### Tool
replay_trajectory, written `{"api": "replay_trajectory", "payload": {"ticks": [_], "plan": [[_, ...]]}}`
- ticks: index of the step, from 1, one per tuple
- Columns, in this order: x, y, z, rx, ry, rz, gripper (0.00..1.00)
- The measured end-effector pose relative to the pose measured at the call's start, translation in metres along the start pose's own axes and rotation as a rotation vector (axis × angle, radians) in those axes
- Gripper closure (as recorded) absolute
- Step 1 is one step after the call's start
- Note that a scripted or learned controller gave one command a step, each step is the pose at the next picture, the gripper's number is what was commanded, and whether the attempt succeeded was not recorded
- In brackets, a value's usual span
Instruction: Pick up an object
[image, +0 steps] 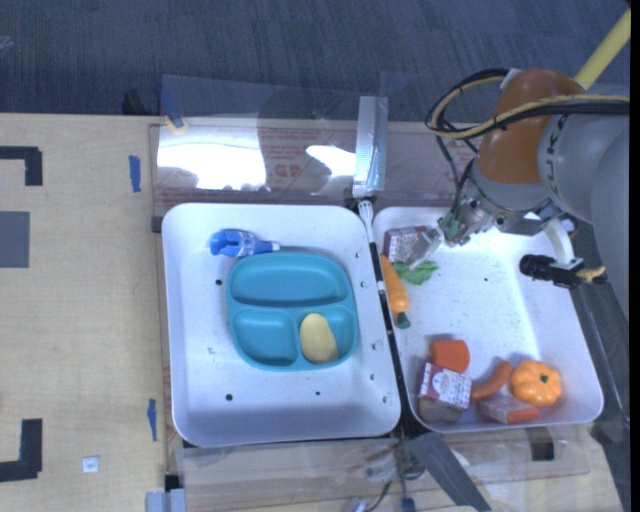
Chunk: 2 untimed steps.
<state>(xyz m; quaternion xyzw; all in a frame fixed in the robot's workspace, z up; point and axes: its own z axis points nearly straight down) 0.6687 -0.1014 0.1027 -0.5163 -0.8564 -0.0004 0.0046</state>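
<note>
Gripper (458, 228), finger state unreadable, seemingly beside small packet (410, 243) in right bin (560, 330): descend centred, grip squarely.

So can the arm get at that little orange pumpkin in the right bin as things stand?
Probably yes. The pumpkin lies uncovered near the right bin's front corner, with a sausage-like piece close beside it. The hand is at the bin's far end, with open floor between.

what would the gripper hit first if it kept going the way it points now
Probably the small packet at the back left of the right bin; the gripper angles down toward it. Depth is unclear, so it may reach the bin floor instead.
</note>
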Motion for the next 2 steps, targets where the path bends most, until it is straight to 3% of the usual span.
{"api": "replay_trajectory", "payload": {"ticks": [1,2], "plan": [[-0.001,-0.003,0.015,0.007,0.001,-0.018,0.00],[-0.010,-0.070,-0.056,-0.006,-0.012,-0.123,0.00]]}}
